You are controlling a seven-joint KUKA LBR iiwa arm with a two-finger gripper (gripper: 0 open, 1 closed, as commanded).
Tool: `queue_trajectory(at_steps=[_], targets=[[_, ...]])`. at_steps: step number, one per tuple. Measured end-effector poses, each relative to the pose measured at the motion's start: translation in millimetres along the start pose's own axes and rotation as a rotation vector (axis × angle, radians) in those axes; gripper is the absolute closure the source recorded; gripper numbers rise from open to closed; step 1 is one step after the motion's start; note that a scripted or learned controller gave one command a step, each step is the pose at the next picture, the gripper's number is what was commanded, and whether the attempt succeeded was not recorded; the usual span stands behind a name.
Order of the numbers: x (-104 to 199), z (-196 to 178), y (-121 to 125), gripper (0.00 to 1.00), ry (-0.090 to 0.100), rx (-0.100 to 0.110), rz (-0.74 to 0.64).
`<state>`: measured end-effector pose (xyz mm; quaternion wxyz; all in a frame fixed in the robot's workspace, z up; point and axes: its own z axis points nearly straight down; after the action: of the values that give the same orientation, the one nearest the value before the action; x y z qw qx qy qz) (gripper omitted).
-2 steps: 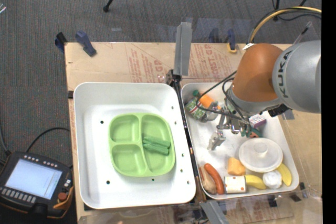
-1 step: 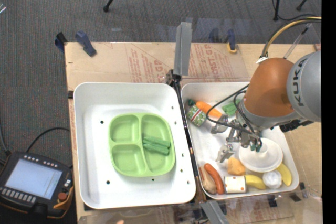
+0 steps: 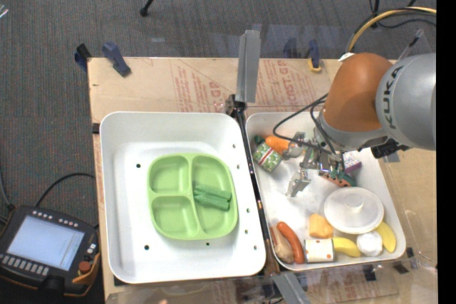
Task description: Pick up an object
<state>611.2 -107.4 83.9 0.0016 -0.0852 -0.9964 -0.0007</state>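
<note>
While the arm point(image 3: 385, 100) reaches in from the right, its grey body and orange band hang over the upper part of the right bin point(image 3: 265, 213). Surface point(image 3: 164, 85): brown board, red print, two white bins side by side on it.

Left bin point(image 3: 117, 153): holds a light green divided plate point(image 3: 171, 206) with four compartments. A darker green bean-like piece point(image 3: 212, 196) lies across the plate's right side, straddling the divider between the upper right and lower right compartments.

Right bin: crowded. White round lid or bowl point(image 3: 353, 209) sits lower right. Just left of it, an orange wedge point(image 3: 320, 226). Along the near wall: a red sausage point(image 3: 288, 238) beside a tan piece, a small white-and-red box point(image 3: 319, 250), a yellow banana point(image 3: 347, 247), a small white round item point(image 3: 369, 243), and a second yellow piece point(image 3: 387, 236) at the far right corner. Upper left of this bin: green-labelled can point(image 3: 267, 157) on its side, touching a carrot point(image 3: 279, 144). A small purple-and-white carton point(image 3: 351, 163) lies under the arm's wrist.

Tool point(image 3: 299, 184): points down-left into the middle of the right bin, over bare bin floor between the can and the white lid. Nothing sits between its fingers; whether they are spread or closed, cannot tell.
</note>
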Motion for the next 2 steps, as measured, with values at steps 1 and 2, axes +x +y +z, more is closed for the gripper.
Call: queue_trajectory(at_steps=[1, 2], targets=[[89.7, 1.2, -15.0, 0.00, 0.004, 0.001, 0.166], [8.7, -0.9, 20.9, 0.00, -0.002, 0.002, 0.165]])
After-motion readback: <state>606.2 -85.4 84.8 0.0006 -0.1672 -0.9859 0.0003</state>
